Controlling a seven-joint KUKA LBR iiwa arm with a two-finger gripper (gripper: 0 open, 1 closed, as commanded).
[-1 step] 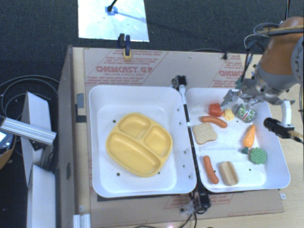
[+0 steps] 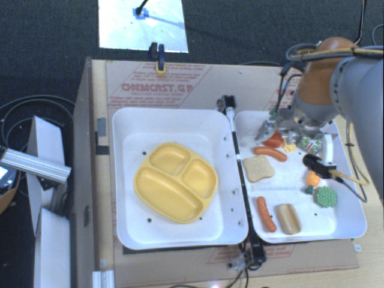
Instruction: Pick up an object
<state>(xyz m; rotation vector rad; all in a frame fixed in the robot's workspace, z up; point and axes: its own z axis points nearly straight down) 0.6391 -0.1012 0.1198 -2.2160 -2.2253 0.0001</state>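
The right bin (image 2: 351, 221) holds several toy foods. A reddish sausage (image 2: 270, 153) lies beside a slice of bread (image 2: 259, 169). Nearer the front are another sausage (image 2: 266, 213) and a tan bun (image 2: 288, 218). A green broccoli piece (image 2: 325, 197) and a small orange piece (image 2: 312, 177) sit on the right side. My gripper (image 2: 269, 131) hangs low at the bin's far left part, right over a small red piece (image 2: 274, 141), with a yellow bit (image 2: 290, 148) next to it. The gripper partly hides the red piece.
The left bin (image 2: 132, 131) bears a yellow compartment tray (image 2: 174, 182). A green and white packet (image 2: 309, 143) and a white piece (image 2: 328, 148) lie under the wrist. A dark divider bar (image 2: 237, 161) runs between the bins. The arm covers the right bin's far corner.
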